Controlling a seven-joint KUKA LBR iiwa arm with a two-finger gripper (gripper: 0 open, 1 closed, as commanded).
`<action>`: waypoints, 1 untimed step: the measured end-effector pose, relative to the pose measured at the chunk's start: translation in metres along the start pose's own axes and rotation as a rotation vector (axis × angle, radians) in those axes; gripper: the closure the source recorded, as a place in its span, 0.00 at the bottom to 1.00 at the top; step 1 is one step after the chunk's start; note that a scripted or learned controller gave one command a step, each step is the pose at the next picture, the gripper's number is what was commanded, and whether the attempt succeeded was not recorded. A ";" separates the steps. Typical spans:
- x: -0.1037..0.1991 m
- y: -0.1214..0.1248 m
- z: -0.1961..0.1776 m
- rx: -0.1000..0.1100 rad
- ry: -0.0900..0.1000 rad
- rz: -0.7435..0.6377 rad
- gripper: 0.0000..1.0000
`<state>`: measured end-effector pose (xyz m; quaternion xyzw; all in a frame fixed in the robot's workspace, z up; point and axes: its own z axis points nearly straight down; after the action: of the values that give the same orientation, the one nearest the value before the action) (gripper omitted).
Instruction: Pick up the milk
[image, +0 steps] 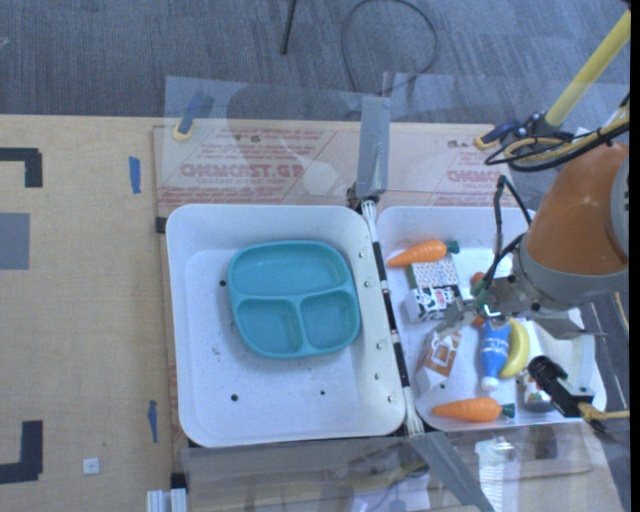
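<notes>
I judge the milk (433, 298) carton light and crushable, best pinched across its flat sides, though I cannot tell how my gripper (478, 312) jaws stand.

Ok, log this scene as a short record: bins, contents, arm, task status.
left bin: teal divided plate
right bin: milk, two carrots, banana, blue bottle, brown packet
arm: over the right bin, gripper low beside the milk
task status: milk lies in the bin, not seen held
</notes>
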<state>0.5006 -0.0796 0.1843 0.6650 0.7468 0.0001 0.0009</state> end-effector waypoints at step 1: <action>-0.010 -0.001 0.067 -0.025 0.000 -0.288 0.00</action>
<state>0.5006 -0.0900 0.1175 0.5509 0.8345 0.0093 0.0093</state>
